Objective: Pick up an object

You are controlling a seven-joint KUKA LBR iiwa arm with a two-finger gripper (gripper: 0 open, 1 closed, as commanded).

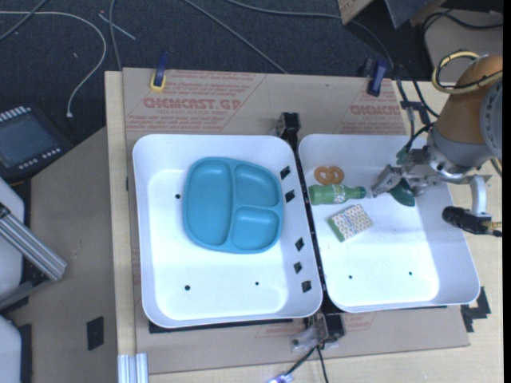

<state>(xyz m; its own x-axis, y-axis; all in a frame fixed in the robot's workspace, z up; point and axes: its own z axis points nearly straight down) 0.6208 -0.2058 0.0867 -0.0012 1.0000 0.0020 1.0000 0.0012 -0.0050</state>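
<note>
My gripper is low over the far part of the right bin, with the arm coming in from the right. A small dark green thing lies right under its tip; I cannot tell whether it is gripped. To the gripper's left lies a green bottle on its side, pointing toward the gripper. An orange pretzel-shaped piece sits just behind the bottle. A pale green checked packet lies in front of the bottle.
The left bin holds a blue divided plate in its far half. A black divider runs between the bins. The right bin's near half is bare white floor.
</note>
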